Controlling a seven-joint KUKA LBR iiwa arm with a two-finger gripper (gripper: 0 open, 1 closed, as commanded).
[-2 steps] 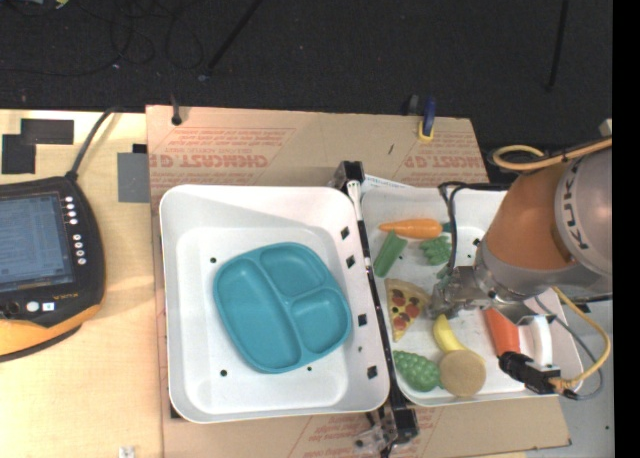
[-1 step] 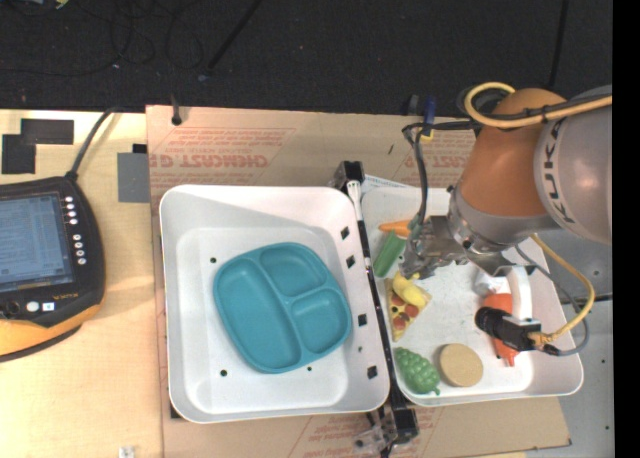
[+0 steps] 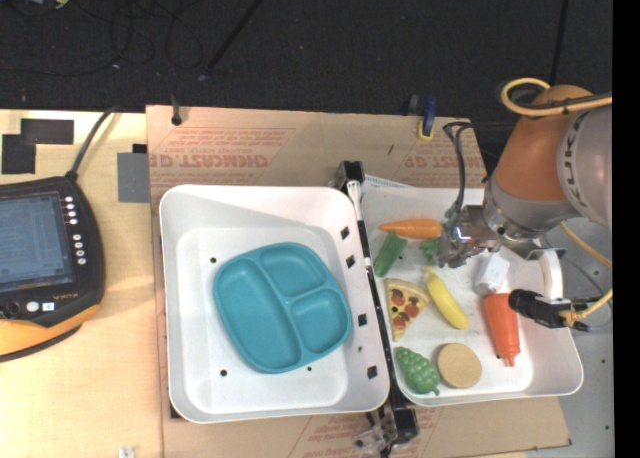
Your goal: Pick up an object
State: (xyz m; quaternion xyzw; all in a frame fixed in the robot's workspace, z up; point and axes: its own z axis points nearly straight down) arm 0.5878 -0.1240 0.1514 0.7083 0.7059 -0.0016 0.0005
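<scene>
Your pincer [image 3: 452,244] hangs near the right bin's [image 3: 560,376] far edge, beside the carrot [image 3: 412,229]; its grip state you cannot tell.

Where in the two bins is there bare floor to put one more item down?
Left bin: bare floor all around the teal plate, widest along the far wall. Right bin: crowded; carrot, banana, pizza slice, cookie and orange bottle lie close, with the gripper above.
</scene>
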